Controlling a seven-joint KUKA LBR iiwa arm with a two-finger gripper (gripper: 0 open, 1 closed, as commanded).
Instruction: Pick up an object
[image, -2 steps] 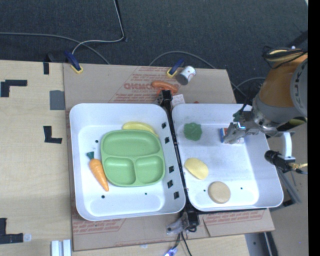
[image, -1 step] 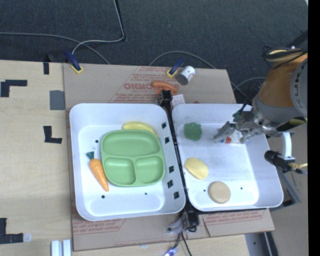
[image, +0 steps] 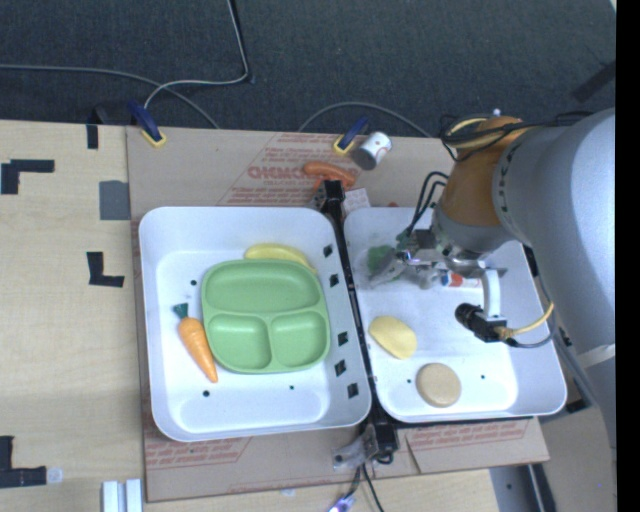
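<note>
In the right bin (image: 520, 392) lie a small dark green object (image: 377, 260) near the left wall, a yellow lemon-like piece (image: 393, 336) and a round tan piece (image: 438, 384) toward the front. My gripper (image: 402, 262) is low in the back of this bin, pointing left, its tip right against the green object. Whether the green object is gripped is unclear. The grey arm with its orange band (image: 480, 190) comes in from the right.
The left bin (image: 160, 232) holds a green divided plate (image: 266, 313), a carrot (image: 197, 345) to its left and a pale yellow piece (image: 277, 254) behind it. A black cable loop (image: 488, 322) hangs over the right bin. Clamps and an orange item (image: 330, 172) sit behind the bins.
</note>
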